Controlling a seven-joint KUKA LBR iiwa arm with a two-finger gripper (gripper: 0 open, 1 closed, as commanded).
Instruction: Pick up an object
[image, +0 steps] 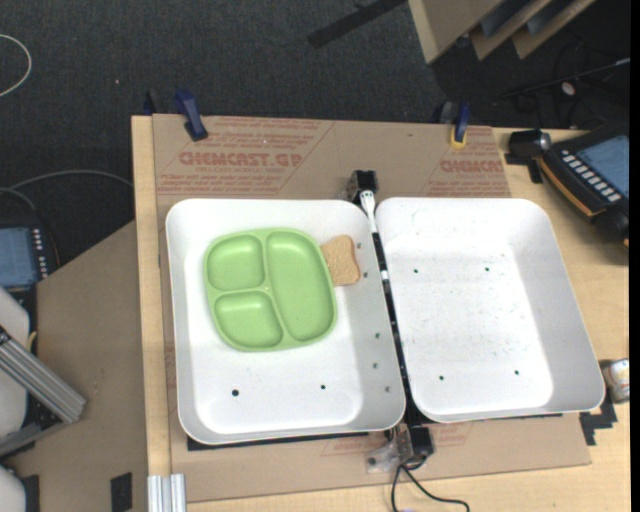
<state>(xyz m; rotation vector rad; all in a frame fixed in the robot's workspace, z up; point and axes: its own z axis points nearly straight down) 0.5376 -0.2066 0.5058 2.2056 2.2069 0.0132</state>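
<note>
- Bkgd: dark carpet floor, cables at left. Bench top is a brown sheet printed w/ red lettering, held at the far edge by a blue clamp and a 2nd blue/yellow clamp.
- Left shallow white plastic bin: holds a light green three-compartment plastic plate, lying flat in the far-left half, and a small tan flat slab that looks like toast or sponge.
- Tan slab sits btwn the plate's right rim and the bin's right wall, touching or just overlapping the plate rim; can't tell which.
- Right shallow white plastic bin: just specks and small dark dots on the floor.
- Claw state: can't tell from this frame.
- Step in hand, my read: pick not started, approach + target choice still to do.
- Best target imo: the tan slab. Small, graspable across its narrow side. Come straight down, jaws aligned so neither lands on the plate rim or bin wall.
- Plate alt: flat and wide, needs a rim pinch, likely to slip or tilt.
- Risk: slab is tight to wall + rim, so little clearance.
</note>
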